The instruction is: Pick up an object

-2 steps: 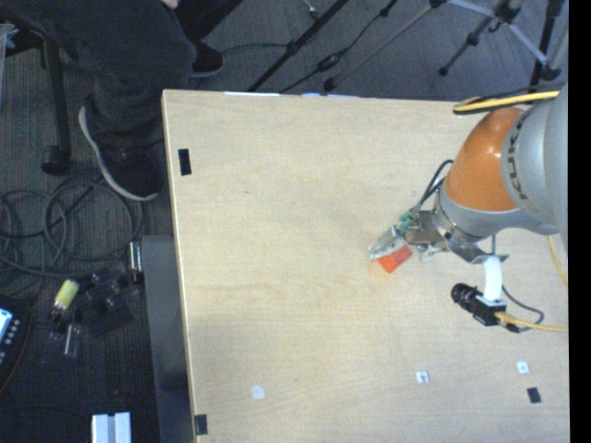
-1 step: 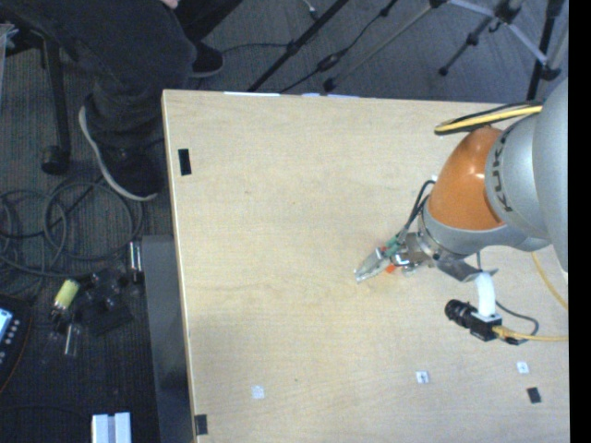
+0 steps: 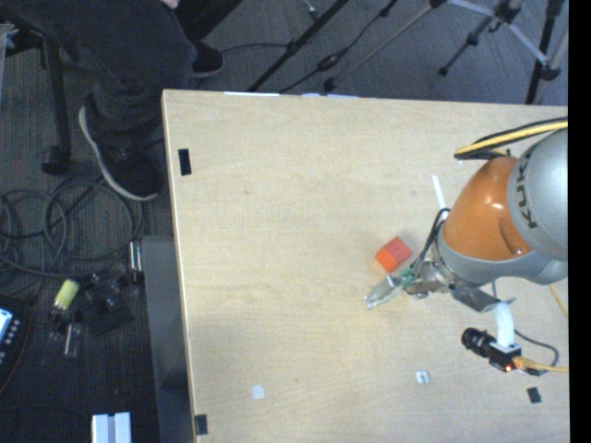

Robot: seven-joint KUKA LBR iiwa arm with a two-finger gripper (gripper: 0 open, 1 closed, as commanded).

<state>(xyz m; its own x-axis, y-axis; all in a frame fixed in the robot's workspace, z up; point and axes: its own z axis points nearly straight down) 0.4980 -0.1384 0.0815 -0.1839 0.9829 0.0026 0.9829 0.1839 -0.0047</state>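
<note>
The grey arm with its orange band [image 3: 489,215] reaches in from the right over a pale wooden bench top [image 3: 305,201]. Its metal two-finger gripper [image 3: 392,287] sits low, just beside a small orange-red block [image 3: 394,253], which rests on the wood immediately above the fingers in the camera view. The block appears to lie apart from the fingers, not between them, so nothing is held. The fingers are too small and blurred to tell how they stand.

Judging from this, the pick is at an early stage: the gripper is close to the block, but the grasp and the lift are both left to do. A small white scrap [image 3: 422,377] lies lower on the bench, well apart from the gripper.
</note>
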